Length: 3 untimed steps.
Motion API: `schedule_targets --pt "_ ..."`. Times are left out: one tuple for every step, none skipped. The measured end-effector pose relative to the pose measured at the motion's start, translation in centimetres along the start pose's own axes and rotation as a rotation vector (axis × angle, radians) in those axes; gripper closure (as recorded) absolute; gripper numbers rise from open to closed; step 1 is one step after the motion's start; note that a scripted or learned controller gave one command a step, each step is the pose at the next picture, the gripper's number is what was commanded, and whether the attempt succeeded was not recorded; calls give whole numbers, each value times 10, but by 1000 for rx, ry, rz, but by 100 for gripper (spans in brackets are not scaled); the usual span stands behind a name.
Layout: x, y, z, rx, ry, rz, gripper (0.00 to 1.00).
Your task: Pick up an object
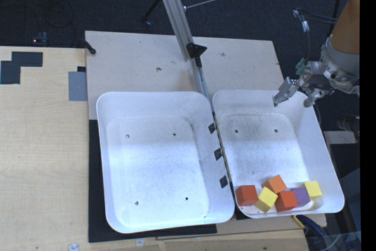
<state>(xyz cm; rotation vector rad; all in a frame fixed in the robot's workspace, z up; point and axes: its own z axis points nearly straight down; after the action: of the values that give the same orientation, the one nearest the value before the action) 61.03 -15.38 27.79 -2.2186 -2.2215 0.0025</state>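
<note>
The gripper [296, 95] hung over the far right corner of the right bin [258, 126], its two fingers spread apart with nothing between them. The blocks lay clustered at that bin's near edge: a red one [246, 194], two yellow [266, 199] [312, 188], two orange [274, 184] [286, 200] and a purple one [301, 195], most touching their neighbours. The left bin [155, 161] stood just beside it, along the shared rim.

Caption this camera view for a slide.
Open two-finger tool hovers above right shallow white bin, apart from small coloured blocks clustered at its near edge.
</note>
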Motion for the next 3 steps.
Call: schedule_targets --pt "14 -21 -29 -2 0 0 0" --pt "12 -20 32 6 1 2 0" --pt "7 -117 42 6 2 5 0"
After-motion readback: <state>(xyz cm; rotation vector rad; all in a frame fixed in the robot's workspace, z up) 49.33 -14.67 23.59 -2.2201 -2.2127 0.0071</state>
